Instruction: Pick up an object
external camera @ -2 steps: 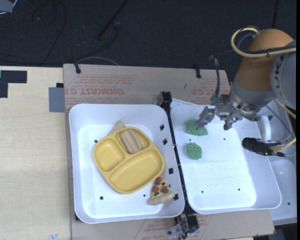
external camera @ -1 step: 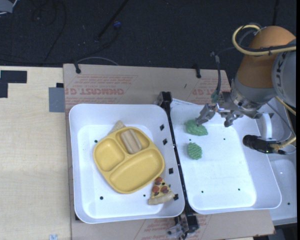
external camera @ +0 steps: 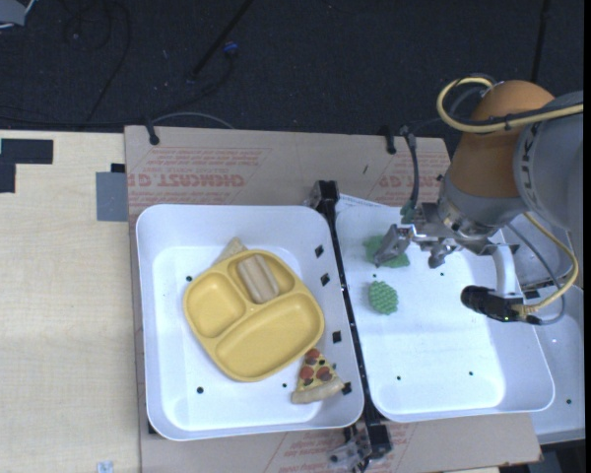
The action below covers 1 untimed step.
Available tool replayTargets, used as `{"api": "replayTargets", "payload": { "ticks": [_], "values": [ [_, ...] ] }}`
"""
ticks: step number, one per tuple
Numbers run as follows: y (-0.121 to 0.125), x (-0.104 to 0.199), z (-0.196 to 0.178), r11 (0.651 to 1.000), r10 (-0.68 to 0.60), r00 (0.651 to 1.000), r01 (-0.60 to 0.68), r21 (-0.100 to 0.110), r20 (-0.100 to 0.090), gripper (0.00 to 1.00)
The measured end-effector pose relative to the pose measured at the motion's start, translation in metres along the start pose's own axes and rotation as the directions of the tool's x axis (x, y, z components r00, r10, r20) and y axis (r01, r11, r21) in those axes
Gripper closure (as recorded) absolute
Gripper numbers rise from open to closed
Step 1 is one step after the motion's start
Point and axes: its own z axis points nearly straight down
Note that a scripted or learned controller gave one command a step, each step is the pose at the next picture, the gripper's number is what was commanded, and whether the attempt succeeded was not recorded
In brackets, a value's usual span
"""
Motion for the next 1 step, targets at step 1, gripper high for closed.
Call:
{"api": "replayTargets", "payload": {
  "ticks": [1],
  "values": [
    [-0.0070,-0.0059,0.0486,1.000,0.001,1.000,-0.001,0.001,0.000,0.00]
  ]
}}
